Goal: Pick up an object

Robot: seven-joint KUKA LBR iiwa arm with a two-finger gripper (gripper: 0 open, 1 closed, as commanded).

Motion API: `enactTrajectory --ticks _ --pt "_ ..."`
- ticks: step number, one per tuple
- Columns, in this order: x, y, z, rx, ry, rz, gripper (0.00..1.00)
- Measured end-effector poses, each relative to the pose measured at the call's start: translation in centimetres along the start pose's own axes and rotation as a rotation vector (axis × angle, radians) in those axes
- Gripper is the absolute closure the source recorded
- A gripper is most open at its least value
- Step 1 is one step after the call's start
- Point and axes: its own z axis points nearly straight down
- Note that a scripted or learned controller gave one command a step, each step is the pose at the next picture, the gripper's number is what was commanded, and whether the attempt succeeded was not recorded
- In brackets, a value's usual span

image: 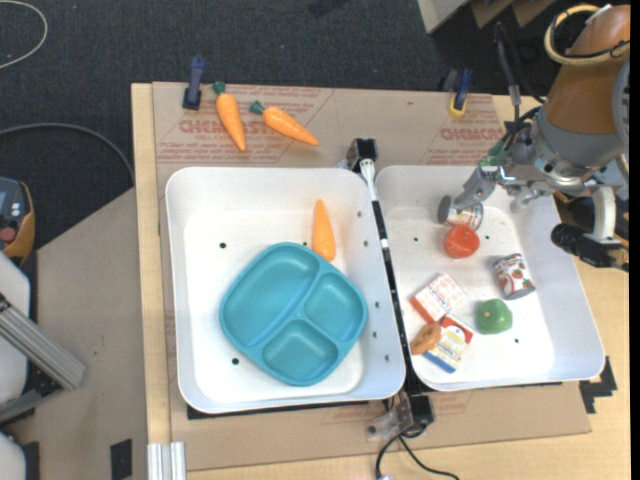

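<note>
The jaws point(462, 211) hang low over the right bin point(560, 368) near its back edge, just above a red tomato point(461, 241); whether they are apart or together, I cannot tell. Open white floor lies along this bin's right edge. A carrot point(322, 230) touches the blue divided plate point(292, 313) in the left bin point(190, 268).

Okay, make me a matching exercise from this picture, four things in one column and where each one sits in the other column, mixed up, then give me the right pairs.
Things:
1. blue plate
2. green toy
3. two carrots
4. gripper

Places:
A. on the cardboard beyond the bins
B. left bin
C. just above the red object
D. right bin, near side

Pairs: 1-B, 2-D, 3-A, 4-C
</note>
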Motion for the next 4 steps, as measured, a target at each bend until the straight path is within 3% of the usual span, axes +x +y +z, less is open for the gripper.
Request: enactTrajectory --ticks 1,2,3,4 --pt "-1.1 -2.2 10.3 0.013 0.003 0.002 0.0" --pt "0.0 2.0 10.5 -0.004 -0.001 -0.003 0.0" --pt "1.8 3.0 10.5 -0.002 -0.001 -0.003 0.0" --pt "1.7 -0.3 10.6 0.005 0.001 0.001 0.0"
